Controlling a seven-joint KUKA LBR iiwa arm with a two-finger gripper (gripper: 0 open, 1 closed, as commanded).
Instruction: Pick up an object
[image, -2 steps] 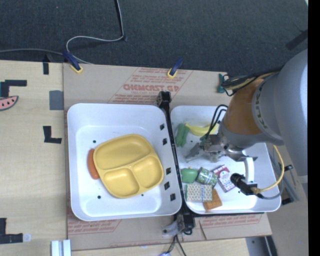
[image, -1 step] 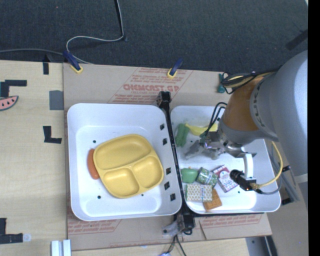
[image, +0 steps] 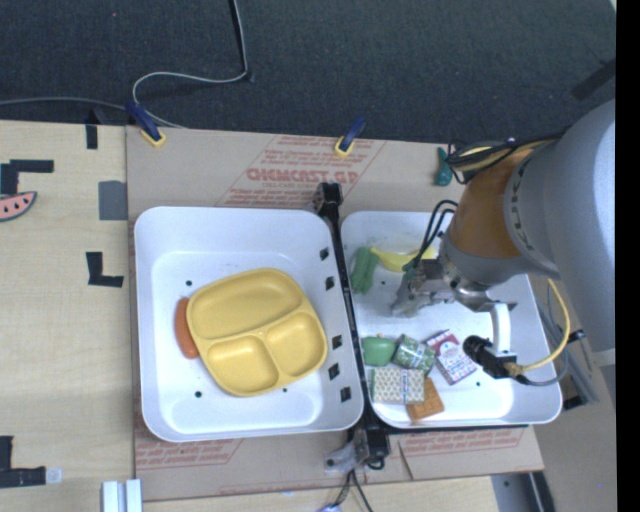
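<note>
Bins: two shallow white plastic bins side by side on the bench, the left bin (image: 160, 300) and the right bin (image: 530, 400), meeting at a black divider.

Left bin, two items: one yellow three-compartment plastic tray (image: 256, 330), lying flat and turned at a slant near the middle; one orange sausage-shaped piece (image: 185, 330), tucked against the tray's left edge and partly under it.

Right bin, items as far as I can count them:
- one dark green elongated piece (image: 363, 270), near the divider at the upper left;
- one yellow curved piece (image: 392, 258), just beside the green one and partly behind my wrist;
- one light green rounded piece (image: 378, 350);
- one small green printed packet (image: 412, 354), touching the rounded piece;
- one pale checked packet (image: 395, 385), below those two;
- one orange-brown flat square (image: 426, 402), at the checked packet's right corner;
- one small white and maroon carton (image: 452, 360), to the right of the green packet.

Arm: one, mine, grey with the orange band, entering from the right and bent down over the right bin. My jaws (image: 415, 295) sit low over bare white floor between the yellow curved piece and the green packet. Whether they are spread or closed I cannot tell, nor whether anything is in them.
</note>
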